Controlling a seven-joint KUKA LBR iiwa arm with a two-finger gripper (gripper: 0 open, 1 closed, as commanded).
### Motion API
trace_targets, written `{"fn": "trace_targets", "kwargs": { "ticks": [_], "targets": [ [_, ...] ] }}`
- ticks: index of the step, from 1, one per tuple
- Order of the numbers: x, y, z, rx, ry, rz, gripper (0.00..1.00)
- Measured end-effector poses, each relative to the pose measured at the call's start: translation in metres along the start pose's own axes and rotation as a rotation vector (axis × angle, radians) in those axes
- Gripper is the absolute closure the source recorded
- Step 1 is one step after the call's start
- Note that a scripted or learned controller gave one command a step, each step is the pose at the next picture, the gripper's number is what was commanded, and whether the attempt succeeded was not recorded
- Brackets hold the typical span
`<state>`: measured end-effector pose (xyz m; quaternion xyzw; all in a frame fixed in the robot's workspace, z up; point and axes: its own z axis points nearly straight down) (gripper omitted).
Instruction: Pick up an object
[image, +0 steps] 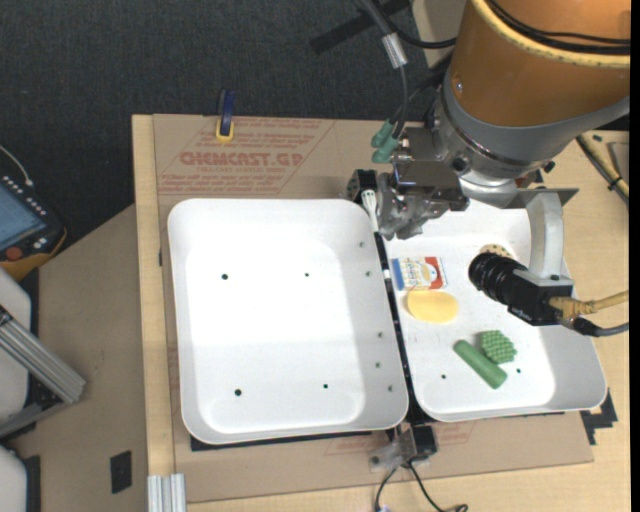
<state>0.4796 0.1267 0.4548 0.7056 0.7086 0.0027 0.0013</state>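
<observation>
The right bin (520, 395) holds a small white packet with red and blue print (417, 271), a yellow oval piece (432, 306), a green stick (479, 363) and a green knobbly piece (497, 346). A tan round thing (491, 251) peeks out behind a black cylinder (503, 281) fixed to the arm's bracket. My gripper (404, 219) hangs over the bin's far left corner, just above the packet, close to the wall between the bins.
The left bin (270, 315) lies beside the right one on a cardboard sheet (250, 145). A blue and yellow clip (227, 118) sits at the cardboard's far edge. Cables and the arm's big orange band (545, 60) loom over the right bin's back.
</observation>
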Motion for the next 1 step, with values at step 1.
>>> {"fn": "trace_targets", "kwargs": {
  "ticks": [1],
  "targets": [
    [-0.0149, -0.0025, 0.1149, 0.019, -0.006, 0.008, 1.00]
  ]
}}
